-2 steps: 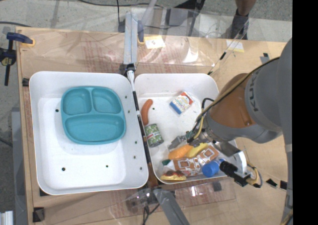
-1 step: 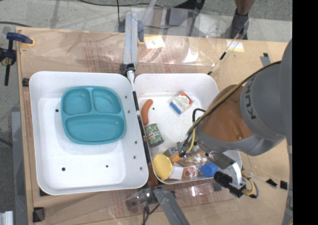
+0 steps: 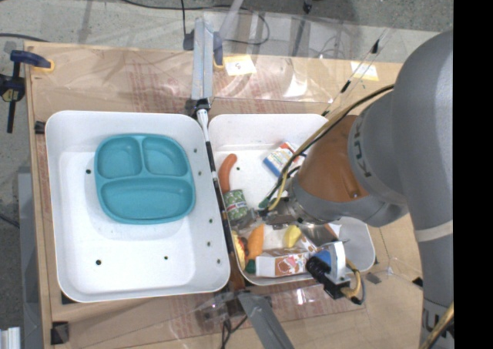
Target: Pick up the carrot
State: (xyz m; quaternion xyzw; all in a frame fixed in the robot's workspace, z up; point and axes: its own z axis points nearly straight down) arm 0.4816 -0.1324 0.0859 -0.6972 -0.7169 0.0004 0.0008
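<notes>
Two bins are sitting below me, and I'm seeing the carrot (image 3: 255,243) lying upright-in-frame near the right bin's (image 3: 231,130) front-left corner, just left of the gripper (image 3: 286,216), whose opening I cannot tell.

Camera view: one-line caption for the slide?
Grey KUKA arm over the cluttered right white bin, orange carrot lying near its front; teal divided plate in left white bin.

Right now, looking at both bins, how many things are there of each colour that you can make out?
Teal: 1, the divided plate in the left bin
Orange: 2, the carrot and a sausage-shaped piece
Green: 1, a can
Blue and white: 1, a small packet
White: 1, a carton
Total: 6 clear items; others lie hidden under the arm.
</notes>
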